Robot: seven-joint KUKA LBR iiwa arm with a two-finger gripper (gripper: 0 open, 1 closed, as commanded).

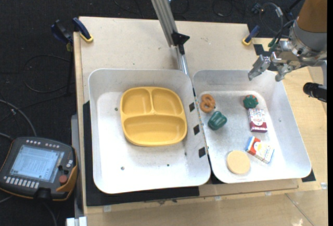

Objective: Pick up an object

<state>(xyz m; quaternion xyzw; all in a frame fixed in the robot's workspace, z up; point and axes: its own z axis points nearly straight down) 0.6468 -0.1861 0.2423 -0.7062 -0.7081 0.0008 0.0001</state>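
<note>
Your hand (267, 67) hangs at the 1 o'clock corner of the right-hand shallow white bin (291, 115), its two grey fingers spread wide with nothing between them; it sits above the bin's far rim, well apart from every object.

The likeliest target, to my eye, is the small dark green round toy (251, 101), the piece nearest the hand, lying toward 7 o'clock from it; you also have a red-and-white carton (258, 120) just beside it at 5 o'clock, a green pepper-shaped toy (217, 121), a brown pretzel-like ring (207, 103), a flat tan disc (239, 162) and a small colourful box (260, 149).

Watch for a fingertip landing on the carton, since the round toy and the carton lie so close; a straight descent from here would probably strike the rim or bare floor; the round toy may roll away from a one-sided touch.

The round toy shows no clear long axis; the carton's runs from 12 to 6 o'clock, so close across its narrow width.

The yellow divided plastic plate (154, 115) in the left bin (104, 115) is well clear.
</note>
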